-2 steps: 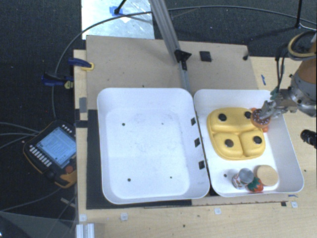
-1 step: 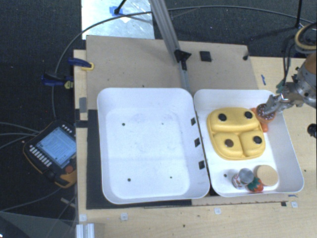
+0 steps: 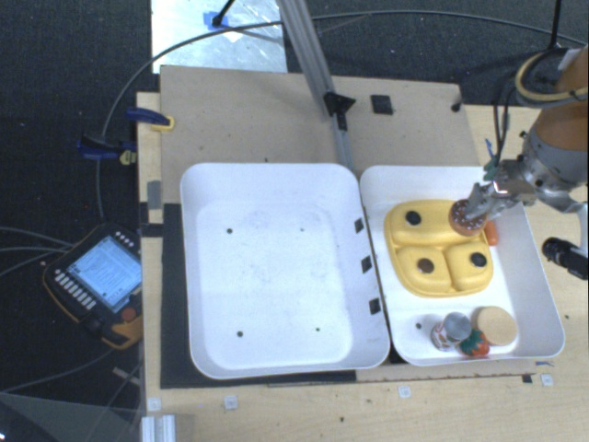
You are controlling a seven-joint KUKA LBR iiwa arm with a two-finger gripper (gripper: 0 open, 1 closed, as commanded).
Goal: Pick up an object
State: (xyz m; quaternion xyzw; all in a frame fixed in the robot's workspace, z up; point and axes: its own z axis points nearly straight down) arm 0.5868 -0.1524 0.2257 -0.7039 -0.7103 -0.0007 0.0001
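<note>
In the camera view, the bench carries two white bins. The left bin point(image 3: 267, 265) has only a few small dark dots on its floor. The right bin point(image 3: 543, 311) holds all the objects. A big yellow piece point(image 3: 433, 247) with three rounded lobes and dark spots lies in the middle of it. Near the front edge there is a small cluster point(image 3: 457, 331) of a silver-grey thing with red and green parts, and just beside it on the right a tan round disc point(image 3: 497, 325).

The arm point(image 3: 552, 145) reaches in from the right. Its gripper point(image 3: 469, 217) is low over the far right corner of the yellow piece, where a brownish round shape sits at the tip. A small orange thing point(image 3: 492, 235) lies just beside. I cannot tell how the pincer stands, because the tip is too small and blurred.

By my judgement, nothing is lifted yet: every object seems to rest in the bin. The grasp and the lift are still left to do.
</note>
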